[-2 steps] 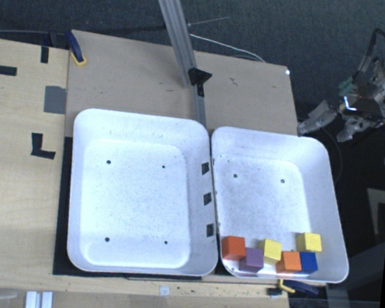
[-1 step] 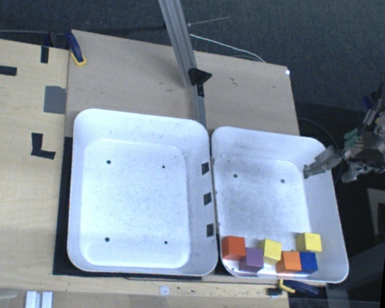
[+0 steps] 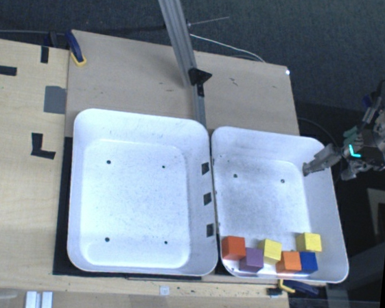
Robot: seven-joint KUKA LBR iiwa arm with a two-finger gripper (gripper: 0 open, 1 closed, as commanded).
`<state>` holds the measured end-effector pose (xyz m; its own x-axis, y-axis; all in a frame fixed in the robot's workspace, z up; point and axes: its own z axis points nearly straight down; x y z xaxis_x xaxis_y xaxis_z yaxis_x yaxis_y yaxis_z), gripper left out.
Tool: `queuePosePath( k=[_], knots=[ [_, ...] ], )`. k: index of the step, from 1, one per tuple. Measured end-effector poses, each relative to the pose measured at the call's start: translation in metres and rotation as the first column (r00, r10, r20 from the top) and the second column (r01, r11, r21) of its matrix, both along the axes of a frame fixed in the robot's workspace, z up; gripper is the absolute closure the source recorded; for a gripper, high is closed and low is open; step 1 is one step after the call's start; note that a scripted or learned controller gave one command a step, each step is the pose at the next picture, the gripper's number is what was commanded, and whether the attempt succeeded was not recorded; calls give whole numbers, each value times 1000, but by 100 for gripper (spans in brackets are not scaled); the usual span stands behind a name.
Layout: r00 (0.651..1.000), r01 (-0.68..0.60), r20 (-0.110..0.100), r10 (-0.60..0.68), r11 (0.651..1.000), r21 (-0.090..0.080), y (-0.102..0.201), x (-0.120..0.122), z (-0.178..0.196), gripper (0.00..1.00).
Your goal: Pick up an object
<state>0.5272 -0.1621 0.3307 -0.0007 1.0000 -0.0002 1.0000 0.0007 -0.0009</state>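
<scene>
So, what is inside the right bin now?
The right bin holds six small blocks along its near edge: two orange, two yellow, one purple, one blue. Anything behind them is covered.

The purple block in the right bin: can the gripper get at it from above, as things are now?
Probably yes, but tightly. The purple block is uncovered, while an orange block and a yellow block crowd its sides. The gripper sits over the right bin's far right rim.

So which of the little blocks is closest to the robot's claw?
The yellow block at the right end of the pile in the right bin. It sits farthest up and right, closest to the gripper; the other blocks lie lower or farther left.
</scene>
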Motion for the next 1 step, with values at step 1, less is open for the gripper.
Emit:
queuePosePath(
  k=[1],
  knots=[
    [1000, 0, 0, 0, 1000, 0, 0, 0, 0, 0]
  ],
)
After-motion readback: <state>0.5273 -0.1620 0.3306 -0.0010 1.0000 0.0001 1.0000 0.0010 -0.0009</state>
